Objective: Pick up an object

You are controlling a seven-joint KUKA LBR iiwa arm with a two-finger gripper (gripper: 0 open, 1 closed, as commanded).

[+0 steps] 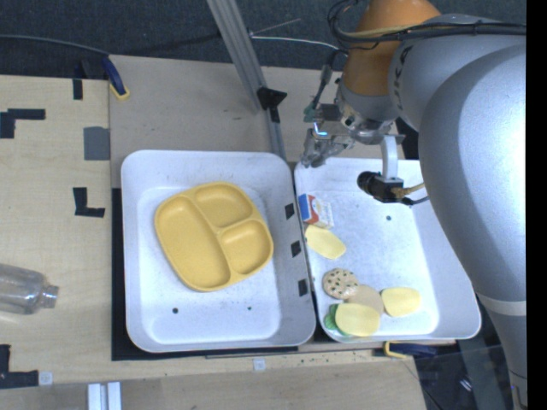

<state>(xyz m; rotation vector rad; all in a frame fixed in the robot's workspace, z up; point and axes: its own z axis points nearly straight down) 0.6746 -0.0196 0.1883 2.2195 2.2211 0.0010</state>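
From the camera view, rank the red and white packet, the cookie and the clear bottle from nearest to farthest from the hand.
The hand hangs over the right bin's far left corner.
1. Red and white packet, right bin, just below it.
2. Cookie, right bin, nearer the front.
3. Clear bottle, on the bench, far left.

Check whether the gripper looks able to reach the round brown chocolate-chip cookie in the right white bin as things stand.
Probably yes. The cookie lies open from above, with the pale yellow piece apart from it and a beige disc touching its lower right. The gripper hangs over the bin's far corner.
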